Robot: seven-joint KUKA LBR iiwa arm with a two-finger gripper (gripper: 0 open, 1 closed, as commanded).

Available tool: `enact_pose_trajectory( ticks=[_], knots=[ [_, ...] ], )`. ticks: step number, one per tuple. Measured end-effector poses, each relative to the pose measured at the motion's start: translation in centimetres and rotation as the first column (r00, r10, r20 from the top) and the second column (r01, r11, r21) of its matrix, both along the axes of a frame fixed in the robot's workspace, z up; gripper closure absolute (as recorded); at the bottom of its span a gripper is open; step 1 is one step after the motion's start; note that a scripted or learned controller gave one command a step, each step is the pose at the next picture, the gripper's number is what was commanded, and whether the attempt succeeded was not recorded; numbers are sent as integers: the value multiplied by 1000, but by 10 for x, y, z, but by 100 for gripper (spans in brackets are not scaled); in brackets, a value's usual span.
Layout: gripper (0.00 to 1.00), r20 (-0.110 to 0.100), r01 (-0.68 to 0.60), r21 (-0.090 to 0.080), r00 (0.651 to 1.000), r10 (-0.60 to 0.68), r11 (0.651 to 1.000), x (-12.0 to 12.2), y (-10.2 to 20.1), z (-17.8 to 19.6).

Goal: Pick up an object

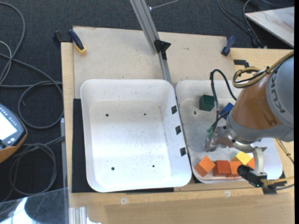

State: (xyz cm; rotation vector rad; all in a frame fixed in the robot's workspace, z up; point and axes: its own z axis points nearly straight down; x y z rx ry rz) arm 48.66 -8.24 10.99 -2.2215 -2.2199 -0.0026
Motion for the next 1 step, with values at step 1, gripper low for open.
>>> enact_pose_trajectory(
  ticks=[1],
  knots=[
    [100,5,-2,-2,1000,2,1000,5,-2,44]
  ],
)
